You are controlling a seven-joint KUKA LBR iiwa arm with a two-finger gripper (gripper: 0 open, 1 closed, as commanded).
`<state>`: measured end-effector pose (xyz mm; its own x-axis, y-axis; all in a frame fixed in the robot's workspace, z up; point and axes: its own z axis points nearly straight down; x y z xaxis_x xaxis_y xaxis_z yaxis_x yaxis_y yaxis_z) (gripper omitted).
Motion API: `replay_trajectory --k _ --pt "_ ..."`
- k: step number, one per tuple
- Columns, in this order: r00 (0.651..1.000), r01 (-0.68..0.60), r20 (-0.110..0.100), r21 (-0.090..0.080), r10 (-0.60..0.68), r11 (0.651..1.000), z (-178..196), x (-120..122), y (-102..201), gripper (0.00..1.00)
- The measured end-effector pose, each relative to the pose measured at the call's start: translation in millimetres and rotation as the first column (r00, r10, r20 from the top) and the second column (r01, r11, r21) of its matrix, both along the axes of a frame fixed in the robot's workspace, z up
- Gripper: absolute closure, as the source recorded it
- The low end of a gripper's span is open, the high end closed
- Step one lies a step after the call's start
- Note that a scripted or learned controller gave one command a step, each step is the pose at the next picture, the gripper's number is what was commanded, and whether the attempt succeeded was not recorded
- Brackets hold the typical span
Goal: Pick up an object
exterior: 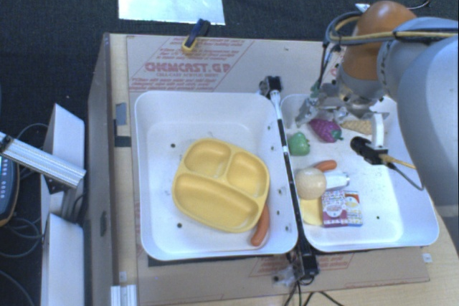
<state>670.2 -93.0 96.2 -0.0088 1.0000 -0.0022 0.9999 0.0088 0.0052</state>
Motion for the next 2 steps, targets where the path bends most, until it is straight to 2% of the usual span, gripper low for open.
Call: replay_trajectory --k 1,2 --pt "1.000 0.008 -0.004 0.001 -0.008 1.000 -12 -30 2 0.00" --pt "1.000 0.006 -0.002 0.001 -0.006 1.000 -1 -30 2 1.00"
